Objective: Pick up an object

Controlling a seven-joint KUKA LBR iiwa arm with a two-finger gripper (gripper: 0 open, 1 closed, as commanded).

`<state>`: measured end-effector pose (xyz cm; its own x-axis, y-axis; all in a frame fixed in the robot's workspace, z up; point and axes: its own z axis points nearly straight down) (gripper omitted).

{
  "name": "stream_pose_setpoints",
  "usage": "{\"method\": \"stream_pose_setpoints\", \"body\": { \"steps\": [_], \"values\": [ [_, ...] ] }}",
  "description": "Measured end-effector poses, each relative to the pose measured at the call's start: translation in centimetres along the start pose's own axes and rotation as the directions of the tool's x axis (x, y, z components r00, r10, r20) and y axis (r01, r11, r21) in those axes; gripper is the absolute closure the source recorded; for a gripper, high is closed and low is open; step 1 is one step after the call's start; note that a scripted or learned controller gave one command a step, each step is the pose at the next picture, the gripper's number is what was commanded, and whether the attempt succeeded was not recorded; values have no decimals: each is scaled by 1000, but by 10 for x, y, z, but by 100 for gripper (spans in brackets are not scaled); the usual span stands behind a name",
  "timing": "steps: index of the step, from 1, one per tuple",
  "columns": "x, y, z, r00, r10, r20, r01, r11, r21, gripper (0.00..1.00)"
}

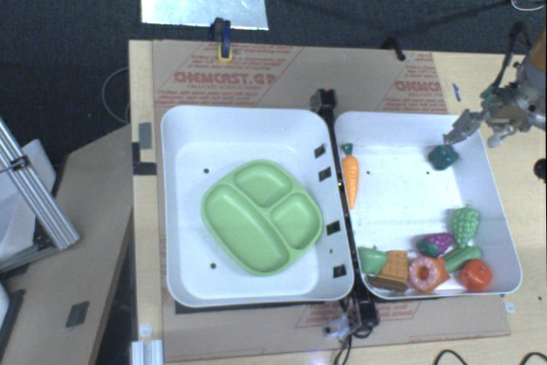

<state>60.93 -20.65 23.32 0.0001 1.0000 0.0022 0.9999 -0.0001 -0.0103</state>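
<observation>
In the left bin [184, 141] lies a green divided plate [261, 216], flat and alone; it is too wide for me, so I leave it. At the left wall of the right bin [504, 218] a toy carrot [349, 175] lies along the divider. In the near corner of that bin the toys are crowded: a waffle [394, 269], a pink donut [425, 273], purple grapes [436, 244], a green bumpy fruit [465, 224] and a tomato [476, 273], many of them touching.

Near the far right side, well apart from that heap, sits a small dark teal object [443, 156]. My claw [462, 130] hangs just above it, reaching in from the right. I cannot tell if it is released or clenched, and nothing shows between its tips. I judge this teal piece the best target: I should come down straight, keep it centred, and close only when low.
</observation>
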Motion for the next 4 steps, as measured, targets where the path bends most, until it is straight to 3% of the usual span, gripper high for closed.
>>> {"method": "stream_pose_setpoints", "body": {
  "steps": [1, 4],
  "values": [
    [1, 2, -8, 1000, -3, 3, 3, 1000, -12, 0],
    [8, 8, 144, 1000, -5, 2, 5, 1000, -9, 0]
  ]
}}
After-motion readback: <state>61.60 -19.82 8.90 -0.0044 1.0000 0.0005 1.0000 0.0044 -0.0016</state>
